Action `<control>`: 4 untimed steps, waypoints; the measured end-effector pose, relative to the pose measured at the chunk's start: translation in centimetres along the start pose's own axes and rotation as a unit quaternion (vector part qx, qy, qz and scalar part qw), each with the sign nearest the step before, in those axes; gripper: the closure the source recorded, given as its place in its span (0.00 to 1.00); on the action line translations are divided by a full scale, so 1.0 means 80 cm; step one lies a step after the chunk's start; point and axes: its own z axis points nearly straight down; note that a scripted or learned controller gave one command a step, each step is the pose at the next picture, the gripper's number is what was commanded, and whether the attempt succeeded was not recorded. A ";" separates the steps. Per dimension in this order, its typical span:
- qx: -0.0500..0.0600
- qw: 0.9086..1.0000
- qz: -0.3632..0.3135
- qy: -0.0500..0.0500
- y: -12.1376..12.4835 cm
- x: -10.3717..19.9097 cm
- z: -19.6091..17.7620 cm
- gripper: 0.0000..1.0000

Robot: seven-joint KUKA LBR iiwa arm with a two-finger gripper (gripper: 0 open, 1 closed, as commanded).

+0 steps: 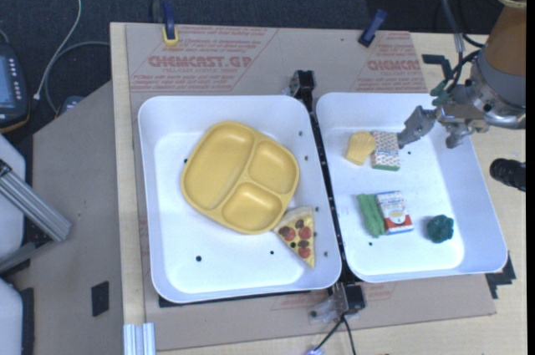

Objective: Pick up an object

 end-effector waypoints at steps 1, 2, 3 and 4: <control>-0.007 1.000 -0.001 -0.001 0.003 0.000 -0.009 0.00; -0.003 1.000 -0.001 0.000 0.010 0.000 0.047 0.00; -0.004 1.000 -0.001 0.000 0.014 0.000 0.101 0.00; -0.004 1.000 -0.001 0.000 0.012 0.006 0.155 0.00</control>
